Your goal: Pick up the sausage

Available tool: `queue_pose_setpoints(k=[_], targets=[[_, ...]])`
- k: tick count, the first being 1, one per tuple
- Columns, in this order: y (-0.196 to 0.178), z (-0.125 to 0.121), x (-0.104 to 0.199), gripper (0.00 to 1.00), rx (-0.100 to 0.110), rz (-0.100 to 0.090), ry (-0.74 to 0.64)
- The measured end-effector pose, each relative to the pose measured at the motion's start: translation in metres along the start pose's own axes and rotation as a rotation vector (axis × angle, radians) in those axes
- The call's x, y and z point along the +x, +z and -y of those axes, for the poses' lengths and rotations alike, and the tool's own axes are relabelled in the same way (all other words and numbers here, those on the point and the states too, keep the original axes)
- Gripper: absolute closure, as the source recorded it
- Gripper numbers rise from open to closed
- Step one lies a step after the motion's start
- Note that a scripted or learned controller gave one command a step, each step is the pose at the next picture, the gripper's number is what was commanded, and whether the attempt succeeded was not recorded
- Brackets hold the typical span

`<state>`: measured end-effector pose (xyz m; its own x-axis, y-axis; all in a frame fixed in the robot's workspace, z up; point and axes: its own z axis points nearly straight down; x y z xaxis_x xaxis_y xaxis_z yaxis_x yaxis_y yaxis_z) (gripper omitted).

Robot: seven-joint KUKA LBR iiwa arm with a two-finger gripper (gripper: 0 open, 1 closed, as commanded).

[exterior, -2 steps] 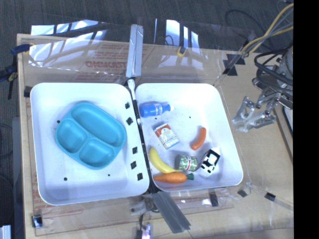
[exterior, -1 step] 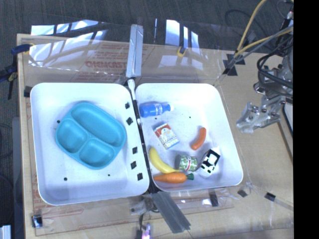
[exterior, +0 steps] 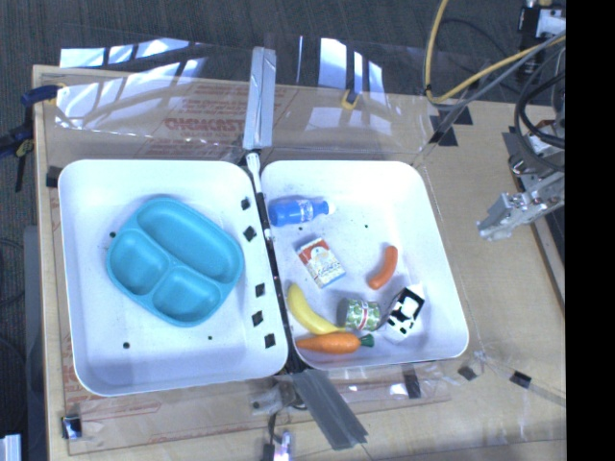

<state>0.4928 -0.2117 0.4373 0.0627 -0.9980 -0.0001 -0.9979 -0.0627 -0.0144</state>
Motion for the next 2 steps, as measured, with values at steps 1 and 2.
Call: queue_pose_setpoints(k=[1,2], targets=[[0.0,0.0,0.0,0.0,-0.001,0.0,0.001],[-0.002,0.045,0.0,0.0,-0.008,0.004,-0.024]])
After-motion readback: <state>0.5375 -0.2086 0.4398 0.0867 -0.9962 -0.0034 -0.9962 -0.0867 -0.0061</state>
